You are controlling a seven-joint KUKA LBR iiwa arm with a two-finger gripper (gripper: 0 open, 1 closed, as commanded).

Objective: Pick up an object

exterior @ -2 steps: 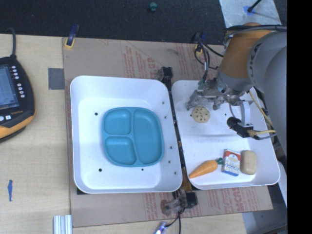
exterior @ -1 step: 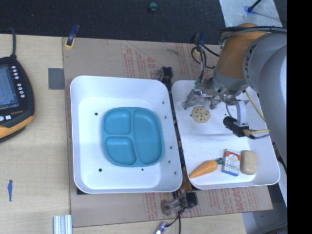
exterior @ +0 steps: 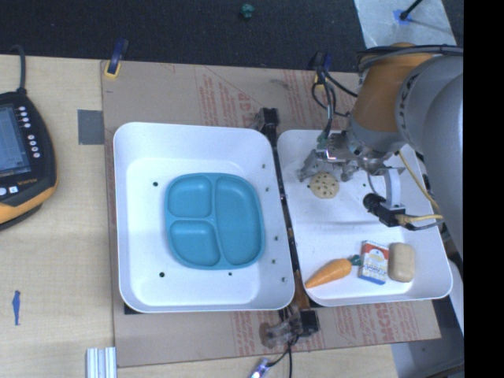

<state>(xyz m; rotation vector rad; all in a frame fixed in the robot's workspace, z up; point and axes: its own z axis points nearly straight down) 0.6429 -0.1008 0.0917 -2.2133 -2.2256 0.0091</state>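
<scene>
Nearest on the worktop (exterior: 63,250), along the near edge of my right bin (exterior: 346,227), lie a carrot (exterior: 328,272), a small box (exterior: 374,262) and a pale block (exterior: 402,261), side by side. The box carries red and blue print, too small for me to read. To their left, the other bin (exterior: 134,282) holds a blue plate (exterior: 213,220) with three sections. Farther back in the right bin is a cookie (exterior: 324,184), and my jaws (exterior: 331,164) hang just over its far side. I cannot tell how wide they stand, nor whether they touch it; nothing is plainly gripped. I judge this to be the approach: the cookie looks like my target. Next I would need to straddle it squarely and close before lifting. At far left sits a pendant (exterior: 20,160), its screen unreadable.
</scene>
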